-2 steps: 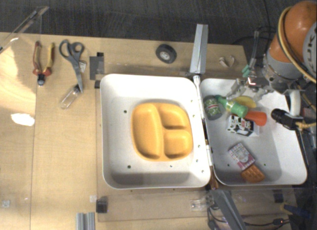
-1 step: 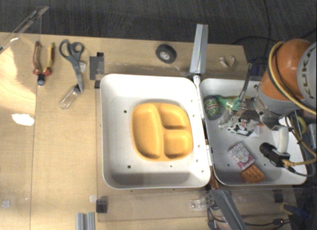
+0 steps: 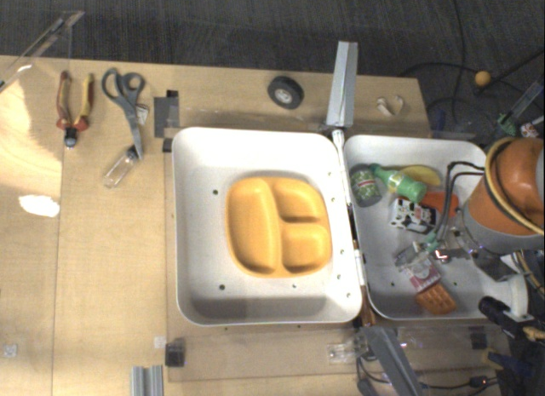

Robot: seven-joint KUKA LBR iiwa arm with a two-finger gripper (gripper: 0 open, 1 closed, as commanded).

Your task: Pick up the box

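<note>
Camera view, read from left to right. On the pale wooden surface point(image 3: 102, 241), well to the left of the right-hand shallow white bin point(image 3: 383, 301), lie red-handled pliers point(image 3: 72, 105) and grey-handled scissors point(image 3: 128, 100).

Touching that bin's left wall is the left-hand shallow white bin point(image 3: 196, 292), which holds a yellow moulded plastic tray with three compartments point(image 3: 278, 224).

Inside the right-hand bin, at its far left corner, a green plastic bottle point(image 3: 387, 183) lies on its side. Just right of it, in the far half of the bin, sits the small white cardboard box with black and red print point(image 3: 409, 213), which I take to be the task's thing. It rests on the bin floor, ungrasped. It is too small here for me to give its long axis.

The tool point(image 3: 430, 249) sits near the bin's middle, over a clutter of clear and pinkish wrappers point(image 3: 423, 277), with a flat orange-brown packet point(image 3: 437, 301) by the near wall. I cannot tell whether the tool is released or clenched.

The governing relation: the box lies just beyond the tool, toward the bin's far wall and slightly left, close to it but apart. I judge that the coming move needs a short shift that way.

The grey arm with its orange band point(image 3: 511, 186) crosses the bin's right wall.
</note>
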